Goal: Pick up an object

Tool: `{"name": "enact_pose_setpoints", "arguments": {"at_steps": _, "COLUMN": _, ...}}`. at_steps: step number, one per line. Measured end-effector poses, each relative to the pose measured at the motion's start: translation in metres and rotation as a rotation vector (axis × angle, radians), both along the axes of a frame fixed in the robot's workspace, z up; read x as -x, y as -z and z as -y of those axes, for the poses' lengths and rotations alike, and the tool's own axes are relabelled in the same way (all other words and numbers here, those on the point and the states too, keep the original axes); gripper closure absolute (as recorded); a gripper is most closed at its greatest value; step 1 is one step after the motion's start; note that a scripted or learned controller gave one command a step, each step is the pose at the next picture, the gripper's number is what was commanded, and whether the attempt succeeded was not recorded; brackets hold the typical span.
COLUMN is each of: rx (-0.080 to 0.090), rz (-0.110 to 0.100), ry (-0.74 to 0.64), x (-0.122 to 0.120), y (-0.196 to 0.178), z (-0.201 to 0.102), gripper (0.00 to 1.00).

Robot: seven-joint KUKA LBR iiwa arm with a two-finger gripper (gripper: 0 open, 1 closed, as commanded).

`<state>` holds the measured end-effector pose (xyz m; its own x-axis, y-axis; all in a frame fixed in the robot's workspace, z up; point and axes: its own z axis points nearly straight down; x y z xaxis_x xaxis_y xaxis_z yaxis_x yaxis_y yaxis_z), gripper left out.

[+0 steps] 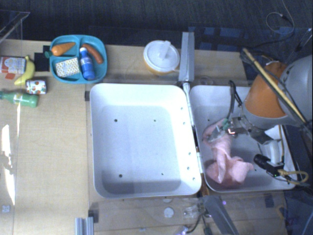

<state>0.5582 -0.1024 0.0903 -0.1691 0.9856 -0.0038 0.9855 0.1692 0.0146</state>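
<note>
We see the grey arm (288,89) reaching in from the right edge of the frame, its orange band (264,94) tilted down toward the right bin (210,94). The gripper (226,129) sits low over that bin's middle, at the top end of a pink cloth (226,163). We cannot tell whether the fingers are apart, together, or clamped on the cloth.

The cloth is crumpled in the right bin, its long axis running from the gripper down toward the lower right of the frame, where it bunches into a wider heap near the bin's lower wall.

The left bin (142,141) lies beside it at centre. At upper left of the counter (44,170) stand a blue divided tray (100,50) of toy food and a banana (27,71); a white lidded cup (161,57) is at top centre.
</note>
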Motion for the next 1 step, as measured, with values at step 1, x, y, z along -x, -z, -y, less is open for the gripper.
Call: {"name": "enact_pose_setpoints", "arguments": {"at_steps": 1, "rx": -0.001, "rz": -0.009, "ry": 0.033, "x": -0.0466, "y": -0.0957, "z": -0.0244, "gripper": 0.0}}
